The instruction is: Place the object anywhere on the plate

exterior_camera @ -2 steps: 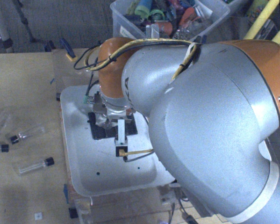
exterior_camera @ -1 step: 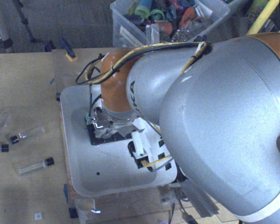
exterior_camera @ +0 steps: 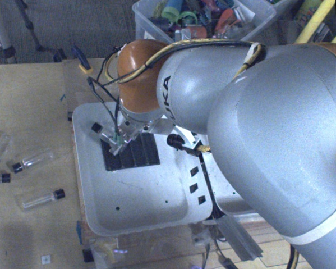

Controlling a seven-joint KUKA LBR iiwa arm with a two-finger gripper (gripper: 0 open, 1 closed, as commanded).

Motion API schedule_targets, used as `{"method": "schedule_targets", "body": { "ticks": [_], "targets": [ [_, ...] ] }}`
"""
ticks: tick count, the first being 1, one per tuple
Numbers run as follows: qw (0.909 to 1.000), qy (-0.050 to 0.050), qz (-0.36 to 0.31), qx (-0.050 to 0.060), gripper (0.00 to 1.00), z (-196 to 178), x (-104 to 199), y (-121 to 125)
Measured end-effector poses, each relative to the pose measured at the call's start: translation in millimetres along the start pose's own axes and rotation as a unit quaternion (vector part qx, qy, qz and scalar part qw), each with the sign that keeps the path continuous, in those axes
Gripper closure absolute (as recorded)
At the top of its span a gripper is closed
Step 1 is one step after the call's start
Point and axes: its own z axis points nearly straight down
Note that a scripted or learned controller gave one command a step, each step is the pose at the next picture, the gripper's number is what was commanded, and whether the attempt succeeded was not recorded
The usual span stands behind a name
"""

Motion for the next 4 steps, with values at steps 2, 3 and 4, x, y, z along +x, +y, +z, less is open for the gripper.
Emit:
{"method": "schedule_targets", "body": {
  "ticks": [2, 3, 4],
  "targets": [
    [1.0000, 0.002, 0.006, 0.006, 1.00, -69, -3, 15],
    [0.9921, 0.002, -0.126, 0.005, 1.00, -169, -6, 8],
    [0.9999, 0.003, 0.005, 0.009, 1.00, -141, -6, 17]
  ]
}}
